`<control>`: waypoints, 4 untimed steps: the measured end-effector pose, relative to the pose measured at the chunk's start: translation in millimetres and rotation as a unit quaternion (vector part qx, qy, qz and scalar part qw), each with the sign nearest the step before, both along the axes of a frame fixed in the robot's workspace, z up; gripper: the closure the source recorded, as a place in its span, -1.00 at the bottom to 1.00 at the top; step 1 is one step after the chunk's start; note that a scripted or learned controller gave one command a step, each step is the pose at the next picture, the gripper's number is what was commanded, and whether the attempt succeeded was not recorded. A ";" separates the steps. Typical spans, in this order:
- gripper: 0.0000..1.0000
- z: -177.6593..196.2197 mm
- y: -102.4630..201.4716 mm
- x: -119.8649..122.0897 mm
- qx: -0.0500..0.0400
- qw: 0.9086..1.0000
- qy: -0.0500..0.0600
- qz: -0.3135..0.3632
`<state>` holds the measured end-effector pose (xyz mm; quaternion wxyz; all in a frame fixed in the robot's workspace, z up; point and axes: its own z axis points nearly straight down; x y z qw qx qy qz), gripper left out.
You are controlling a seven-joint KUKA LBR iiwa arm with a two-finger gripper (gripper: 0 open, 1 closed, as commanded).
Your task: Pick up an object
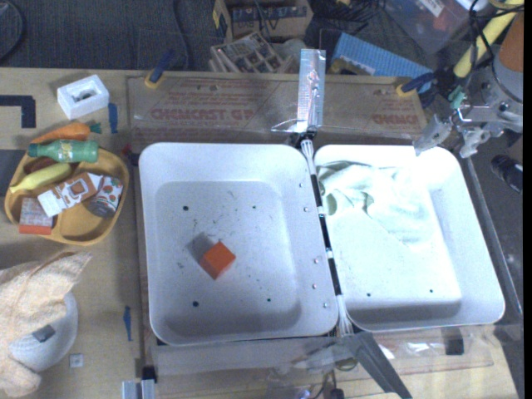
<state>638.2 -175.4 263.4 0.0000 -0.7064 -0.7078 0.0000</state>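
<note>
Gripper (451,135) above the right bin's (478,302) far right corner; jaw state can't tell, nothing seen held.
Pale cloth (378,194) bunched at that bin's far end; orange block (219,259) in the left bin (166,173), past the divider.

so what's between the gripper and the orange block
In the camera view, a pale crumpled cloth in the right bin, then the ridge where the two bins meet, lie between the gripper and the orange block.
</note>
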 end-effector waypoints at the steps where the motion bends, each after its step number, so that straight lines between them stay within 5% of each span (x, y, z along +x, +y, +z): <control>1: 1.00 11.4 0.2 1.1 -0.001 1.000 -0.002 0.001; 2: -1.00 11.3 0.4 1.2 -0.001 1.000 -0.002 0.001; 3: -1.00 -74.1 125.7 -1.8 0.000 0.999 0.000 0.036; 4: -1.00 -78.1 87.3 -14.4 0.000 0.999 0.001 0.042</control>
